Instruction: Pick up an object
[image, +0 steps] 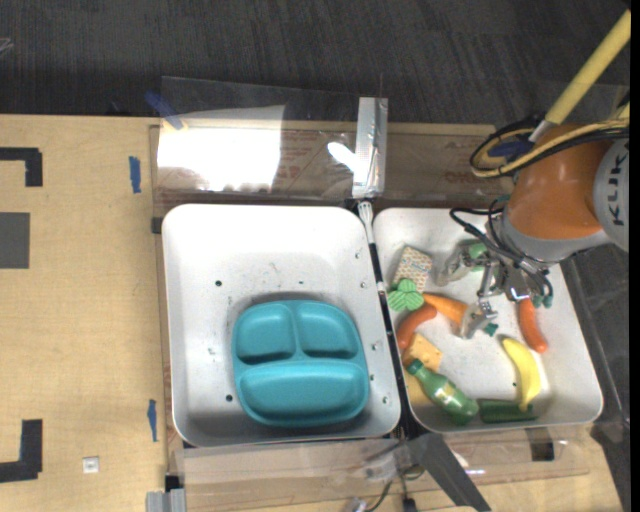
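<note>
Gripper (487, 300) low over the right bin (585, 385), near its back edge; finger state impossible to tell. Directly beneath: orange carrot (436, 309). Yellow banana (525, 370) toward the front right corner.

Robotics lab: taped bench (70, 300), bins (190, 240)

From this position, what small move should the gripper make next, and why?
Probably a short descent. The gripper hangs over the right bin, just above the carrot, and nothing shows between its fingers. The banana lies farther away.
</note>
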